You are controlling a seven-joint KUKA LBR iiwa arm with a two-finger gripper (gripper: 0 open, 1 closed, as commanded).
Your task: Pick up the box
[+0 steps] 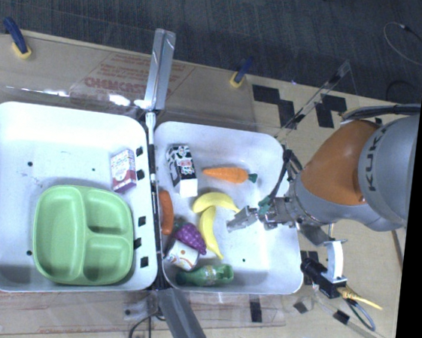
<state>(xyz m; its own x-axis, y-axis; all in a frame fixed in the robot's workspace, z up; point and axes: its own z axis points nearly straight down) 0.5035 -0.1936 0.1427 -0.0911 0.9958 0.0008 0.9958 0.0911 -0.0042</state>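
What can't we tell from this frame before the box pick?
- Gripper, camera view: too small and blurred to judge its state.
- Box in left bin: label print too small to read.
- Sausage by the divider: partly hidden under the bin wall.
- Green bottle, right bin: blurred, contents unclear.

Your box lies in the left bin, just behind the tray. The banana sits in the right bin, with the carrot behind it.
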